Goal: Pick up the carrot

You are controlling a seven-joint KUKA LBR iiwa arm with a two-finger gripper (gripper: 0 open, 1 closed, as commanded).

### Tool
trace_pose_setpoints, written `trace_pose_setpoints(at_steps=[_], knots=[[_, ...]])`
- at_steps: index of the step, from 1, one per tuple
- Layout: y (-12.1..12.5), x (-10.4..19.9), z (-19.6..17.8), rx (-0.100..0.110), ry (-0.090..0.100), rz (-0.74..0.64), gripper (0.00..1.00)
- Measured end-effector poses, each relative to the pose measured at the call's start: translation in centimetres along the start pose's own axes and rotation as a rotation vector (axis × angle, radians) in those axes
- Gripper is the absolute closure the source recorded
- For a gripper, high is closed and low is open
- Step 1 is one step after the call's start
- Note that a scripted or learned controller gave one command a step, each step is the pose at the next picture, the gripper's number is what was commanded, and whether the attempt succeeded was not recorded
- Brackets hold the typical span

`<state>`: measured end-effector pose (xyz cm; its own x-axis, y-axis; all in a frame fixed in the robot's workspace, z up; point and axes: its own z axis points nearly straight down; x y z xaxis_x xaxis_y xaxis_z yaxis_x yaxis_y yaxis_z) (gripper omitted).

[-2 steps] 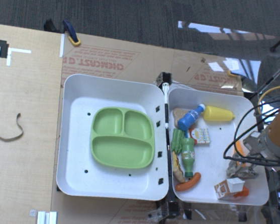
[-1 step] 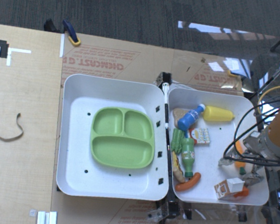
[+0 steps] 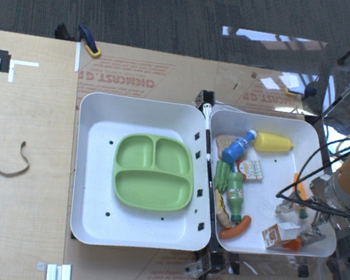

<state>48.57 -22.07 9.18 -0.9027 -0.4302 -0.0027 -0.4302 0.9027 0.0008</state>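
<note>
The carrot (image 3: 290,245) looks like the small orange piece at the front right of the right bin (image 3: 257,244), lying against a small brown and white carton (image 3: 275,234). My gripper (image 3: 300,222) hangs just above and behind it, near the bin's right wall. It is open, one finger (image 3: 288,210) to the left and the other (image 3: 311,235) close to the carrot. Nothing sits between them. Black cables cross in front of the wrist.
The right bin also holds a yellow bottle (image 3: 272,142), a blue bottle (image 3: 237,147), a green bottle (image 3: 234,196), a red sausage (image 3: 235,228) and a small box (image 3: 252,170). A green divided plate (image 3: 154,172) lies in the left bin (image 3: 88,176).
</note>
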Motion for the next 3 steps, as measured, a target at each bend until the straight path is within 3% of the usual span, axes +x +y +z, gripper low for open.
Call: trace_pose_setpoints(at_steps=[1,2,3], knots=[[-0.9,-1.9,0.0,0.003,-0.002,0.333,0.0],[-0.9,-2.2,-1.0,0.004,-0.006,0.328,1.0],[-0.9,-2.5,-2.0,0.007,-0.011,0.323,1.0]])
